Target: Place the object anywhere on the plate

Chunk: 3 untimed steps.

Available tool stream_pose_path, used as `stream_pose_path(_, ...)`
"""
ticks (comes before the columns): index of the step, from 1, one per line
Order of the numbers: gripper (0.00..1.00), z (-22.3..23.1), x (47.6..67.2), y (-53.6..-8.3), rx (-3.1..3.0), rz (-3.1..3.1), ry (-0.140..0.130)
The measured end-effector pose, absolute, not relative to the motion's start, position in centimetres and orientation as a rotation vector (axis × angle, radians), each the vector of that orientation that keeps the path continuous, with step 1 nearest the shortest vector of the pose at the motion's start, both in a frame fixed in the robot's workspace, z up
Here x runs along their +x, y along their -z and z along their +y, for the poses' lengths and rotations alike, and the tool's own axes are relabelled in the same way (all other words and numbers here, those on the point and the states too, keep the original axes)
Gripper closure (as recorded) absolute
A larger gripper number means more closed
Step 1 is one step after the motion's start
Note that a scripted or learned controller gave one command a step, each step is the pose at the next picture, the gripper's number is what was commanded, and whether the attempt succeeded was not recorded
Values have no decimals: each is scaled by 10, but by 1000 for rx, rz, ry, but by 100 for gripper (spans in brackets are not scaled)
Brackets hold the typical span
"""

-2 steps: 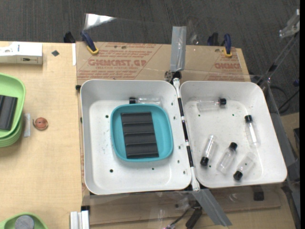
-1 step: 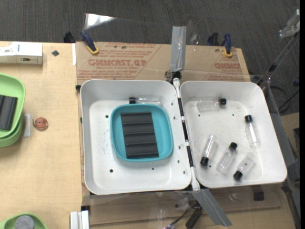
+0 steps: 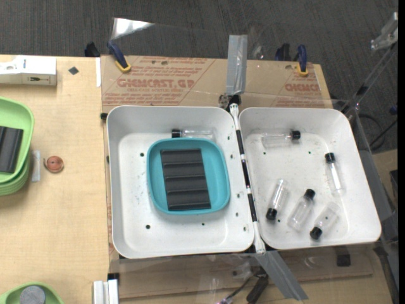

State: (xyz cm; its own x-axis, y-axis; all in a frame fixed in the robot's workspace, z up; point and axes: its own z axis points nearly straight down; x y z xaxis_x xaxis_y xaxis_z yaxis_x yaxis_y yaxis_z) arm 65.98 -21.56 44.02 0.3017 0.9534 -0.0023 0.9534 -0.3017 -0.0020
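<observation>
A teal square plate (image 3: 188, 177) sits in the left white bin (image 3: 126, 233), and a black ribbed block (image 3: 185, 175) lies on it. One clear vial with a black cap (image 3: 190, 133) lies in the left bin just behind the plate. Several more clear black-capped vials lie loose in the right bin (image 3: 354, 233): one at the back (image 3: 280, 138), one by the right wall (image 3: 333, 172), and a cluster near the front (image 3: 301, 209).
A cardboard sheet (image 3: 209, 81) clamped behind the bins, with a grey upright post (image 3: 236, 68) at the divide. On the wooden bench to the left stand a green tray (image 3: 12, 147), a small orange disc (image 3: 54, 164) and a white box (image 3: 28, 71).
</observation>
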Motion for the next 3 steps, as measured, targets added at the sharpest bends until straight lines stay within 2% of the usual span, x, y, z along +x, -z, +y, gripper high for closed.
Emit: stream_pose_path(3, 0, -216, 660, -440, -2534, -1856, -5)
